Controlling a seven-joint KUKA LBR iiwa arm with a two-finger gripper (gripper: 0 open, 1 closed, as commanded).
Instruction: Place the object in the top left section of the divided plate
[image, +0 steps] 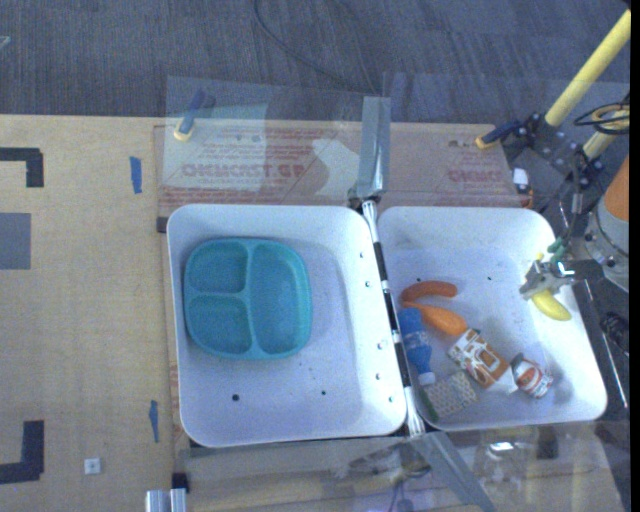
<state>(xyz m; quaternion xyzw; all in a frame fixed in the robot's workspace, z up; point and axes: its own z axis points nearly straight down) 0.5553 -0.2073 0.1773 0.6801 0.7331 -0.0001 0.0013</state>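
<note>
Camera view, looking down at a slant on the bench: two shallow white bins stand side by side, touching along a central seam. The left bin (340, 400) carries only the teal divided plate (247, 298), set toward its upper left so that the three sections lie open to an approach from above. The top left section (217, 270) holds nothing yet. The right bin (470, 235) serves as the supply: a hot dog (429, 291) and a carrot (444, 319) lie close together near the seam, a blue bottle (414, 345) below them, a mesh-patterned piece (449, 397) at the lower edge, and a small carton (477, 359) and a little can (529, 376) toward the lower right.

The gripper (546, 279) hangs at the right bin's right wall, just over a yellow banana (550, 305). From where I stand the banana looks touched at its upper end, but whether the fingers are spread, pressed together or pinching it cannot be told at this size. Its place against the wall probably accounts for the arm's position so far to the side.

The banana seems to be the chosen object. If so, the lift and the whole crossing to the plate are not yet done, and a grasp against a wall may slip.
</note>
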